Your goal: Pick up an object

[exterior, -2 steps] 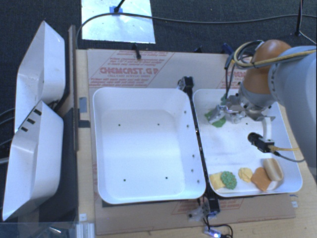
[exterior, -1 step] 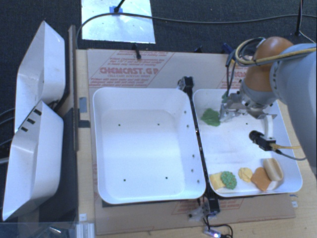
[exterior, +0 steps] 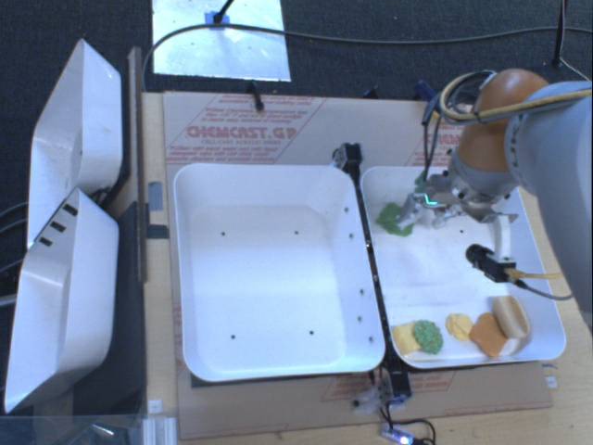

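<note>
Right bin (exterior: 547, 276): green object (exterior: 393, 219) just beside gripper (exterior: 414, 213).

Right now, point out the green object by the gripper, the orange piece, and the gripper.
green object (exterior: 393, 219), camera view, its middle
orange piece (exterior: 487, 334), camera view, its top face
gripper (exterior: 428, 208), camera view, between fingertips

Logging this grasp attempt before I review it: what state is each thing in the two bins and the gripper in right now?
Gripper: low in the right bin, beside the green leafy piece.
Green leafy piece: lying on the right bin floor, upper left.
Yellow piece, green round piece, small yellow piece, orange piece, bread roll: lying along the near edge.
Right bin: holds all items.
Left bin: sits alongside.
</note>
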You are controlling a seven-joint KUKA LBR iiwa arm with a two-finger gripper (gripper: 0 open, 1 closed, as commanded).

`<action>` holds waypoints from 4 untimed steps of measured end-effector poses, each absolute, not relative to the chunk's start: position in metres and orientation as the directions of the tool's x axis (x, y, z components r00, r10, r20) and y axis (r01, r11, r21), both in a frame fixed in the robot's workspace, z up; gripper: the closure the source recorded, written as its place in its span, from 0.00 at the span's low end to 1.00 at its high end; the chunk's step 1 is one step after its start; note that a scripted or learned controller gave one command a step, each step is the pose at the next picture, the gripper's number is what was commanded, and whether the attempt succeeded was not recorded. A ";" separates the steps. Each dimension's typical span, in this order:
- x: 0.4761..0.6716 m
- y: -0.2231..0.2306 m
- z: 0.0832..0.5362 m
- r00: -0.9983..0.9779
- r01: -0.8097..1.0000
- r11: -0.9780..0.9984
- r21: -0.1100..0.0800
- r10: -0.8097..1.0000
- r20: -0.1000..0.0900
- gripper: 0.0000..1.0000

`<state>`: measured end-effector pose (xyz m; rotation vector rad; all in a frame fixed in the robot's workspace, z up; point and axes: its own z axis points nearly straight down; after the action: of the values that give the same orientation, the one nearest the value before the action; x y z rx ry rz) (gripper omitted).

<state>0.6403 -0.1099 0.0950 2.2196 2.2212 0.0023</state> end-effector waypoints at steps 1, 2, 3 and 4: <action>0.619 -0.082 0.084 -0.002 1.000 0.002 -0.001 1.000 0.001 0.00; 0.633 -0.084 0.085 -0.001 1.000 0.001 0.001 1.000 0.000 0.00; 0.623 -0.087 0.084 0.000 1.000 0.000 0.000 1.000 0.000 0.00; 0.650 -0.084 0.085 -0.001 1.000 0.001 0.002 1.000 0.000 0.00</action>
<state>0.6500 -0.0844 0.0846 2.2191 2.2216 0.0021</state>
